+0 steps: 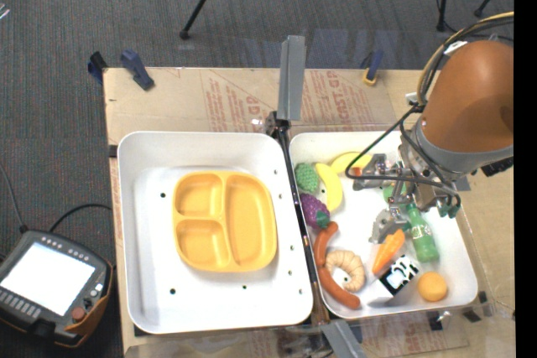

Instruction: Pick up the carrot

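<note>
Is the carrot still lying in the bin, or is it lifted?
Lying in the bin. The carrot rests tilted on the right bin's floor beside the green bottle, with the tool right above it.

Two bins sit side by side on the tabletop [210, 96]; the left bin [138, 180] holds a tray [225, 220] near its middle; the right bin [466, 260] holds the rest; the carrot [388, 250] lies mid-bin, tilted, just below the gripper [388, 224]; a bottle [421, 236] lies just right of it; a ball [433, 287] sits at the near right corner; sausages [325, 264] lie along the left wall, grapes [315, 210] and a banana [331, 180] behind them; a tablet [50, 281] rests on the floor at far left.
</note>
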Robot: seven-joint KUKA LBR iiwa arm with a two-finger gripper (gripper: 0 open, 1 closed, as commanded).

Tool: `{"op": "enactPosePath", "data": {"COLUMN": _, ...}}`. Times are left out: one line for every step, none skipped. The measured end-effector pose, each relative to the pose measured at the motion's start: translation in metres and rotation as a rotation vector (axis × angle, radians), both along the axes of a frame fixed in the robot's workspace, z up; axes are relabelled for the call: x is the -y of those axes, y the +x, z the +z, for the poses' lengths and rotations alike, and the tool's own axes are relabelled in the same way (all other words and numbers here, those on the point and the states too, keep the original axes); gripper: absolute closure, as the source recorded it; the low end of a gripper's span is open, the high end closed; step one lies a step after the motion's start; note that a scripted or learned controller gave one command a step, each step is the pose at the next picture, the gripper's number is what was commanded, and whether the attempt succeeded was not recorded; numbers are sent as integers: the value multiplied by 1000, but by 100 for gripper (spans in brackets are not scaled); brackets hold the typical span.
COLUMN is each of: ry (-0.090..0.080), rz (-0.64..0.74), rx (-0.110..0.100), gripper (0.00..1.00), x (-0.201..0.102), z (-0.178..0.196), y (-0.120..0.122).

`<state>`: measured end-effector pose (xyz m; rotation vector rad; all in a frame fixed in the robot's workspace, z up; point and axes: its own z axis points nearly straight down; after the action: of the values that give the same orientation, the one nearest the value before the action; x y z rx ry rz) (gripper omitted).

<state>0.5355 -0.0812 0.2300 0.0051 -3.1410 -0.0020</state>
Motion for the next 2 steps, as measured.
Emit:
{"op": "enactPosePath", "data": {"ry": 1, "rz": -90, "rx": -10, "gripper": 0, "x": 49, "z": -88, "y": -13}}
{"op": "enactPosePath", "data": {"ry": 0, "rz": -312, "rx": 6, "gripper": 0, "x": 36, "z": -136, "y": 4}}
